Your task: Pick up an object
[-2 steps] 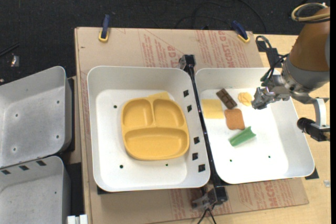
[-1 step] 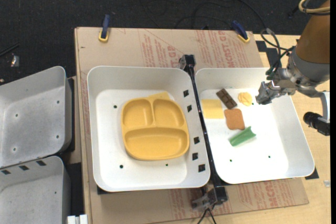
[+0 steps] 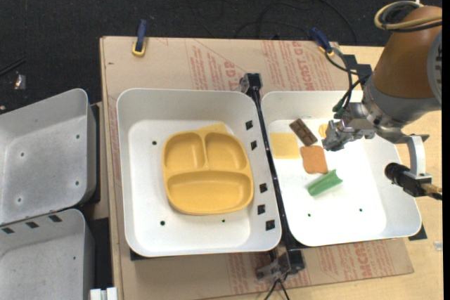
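Two shallow white bins sit side by side on the cardboard-covered surface [image 3: 190,56]. The left bin [image 3: 137,221] holds one thing, a yellow plate [image 3: 208,172] with three compartments, lying flat near the bin's middle. The right bin [image 3: 365,221] holds four loose pieces clustered in its upper left part: one pale yellow square [image 3: 284,145] lying flat by the divider between the bins, one small dark brown bar [image 3: 303,130] tilted just above and to the right of it, one orange piece [image 3: 314,160] just below the bar, and one green block [image 3: 324,183] lying at a slant below the orange piece. A small yellow bit shows just right of the brown bar, partly hidden by the arm, and what it is cannot be made out. The end effector [image 3: 335,138] sits low over the right bin, just right of the brown bar and above the orange piece; how far it is open cannot be told, and nothing can be seen held in it. The grey and orange arm [image 3: 408,60] covers the bin's upper right corner. Two blue clamps [image 3: 140,38] pin the cardboard at the far edge, one on each side. Another white bin [image 3: 42,144] lies off the surface to the left, and cables trail across the dark floor [image 3: 56,3] beyond.
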`<act>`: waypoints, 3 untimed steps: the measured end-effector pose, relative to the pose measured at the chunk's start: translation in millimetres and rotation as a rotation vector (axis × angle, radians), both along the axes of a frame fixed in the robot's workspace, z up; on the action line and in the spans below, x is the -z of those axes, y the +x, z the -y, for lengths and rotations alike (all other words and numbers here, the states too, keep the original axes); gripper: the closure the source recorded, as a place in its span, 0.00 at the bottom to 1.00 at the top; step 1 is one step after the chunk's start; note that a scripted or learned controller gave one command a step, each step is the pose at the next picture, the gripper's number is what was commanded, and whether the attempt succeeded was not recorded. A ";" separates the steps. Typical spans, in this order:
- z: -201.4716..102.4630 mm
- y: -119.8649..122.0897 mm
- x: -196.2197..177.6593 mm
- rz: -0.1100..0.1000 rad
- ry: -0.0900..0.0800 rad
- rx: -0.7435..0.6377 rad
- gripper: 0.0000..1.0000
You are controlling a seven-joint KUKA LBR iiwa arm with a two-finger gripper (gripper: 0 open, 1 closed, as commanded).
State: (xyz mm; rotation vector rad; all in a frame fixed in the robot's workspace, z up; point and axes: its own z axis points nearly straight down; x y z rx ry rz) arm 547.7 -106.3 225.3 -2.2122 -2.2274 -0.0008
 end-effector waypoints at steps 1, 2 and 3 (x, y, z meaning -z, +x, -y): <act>-61.3 -10.1 0.9 0.000 0.001 -0.001 1.00; -110.8 -30.9 8.8 -0.002 0.000 0.000 1.00; -155.1 -51.8 9.3 0.001 -0.002 0.007 1.00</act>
